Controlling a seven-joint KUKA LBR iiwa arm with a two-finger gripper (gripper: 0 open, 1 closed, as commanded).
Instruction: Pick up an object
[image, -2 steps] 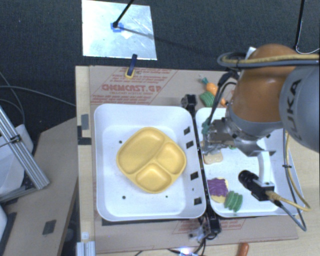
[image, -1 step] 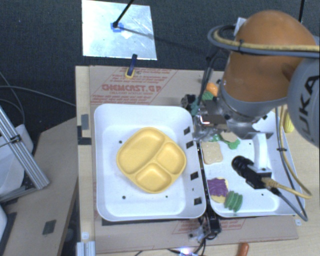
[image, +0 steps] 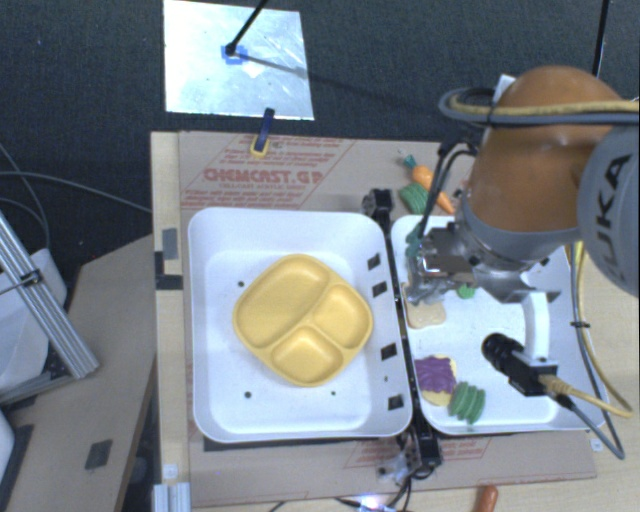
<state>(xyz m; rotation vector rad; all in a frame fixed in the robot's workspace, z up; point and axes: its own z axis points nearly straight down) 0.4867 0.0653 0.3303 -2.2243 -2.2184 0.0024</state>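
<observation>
Pale tan flat toy piece (image: 428, 316) at the right bin's (image: 560, 415) nine o'clock lies unlifted beneath the gripper (image: 428, 290), whose grip cannot be told.

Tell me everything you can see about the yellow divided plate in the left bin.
The yellow plate looks like matte plastic, squarish with rounded corners, divided into three compartments by raised ridges. It lies flat, face up, turned diagonally, near the middle of the left bin floor. Its compartments hold nothing. Only the bin touches it.
</observation>
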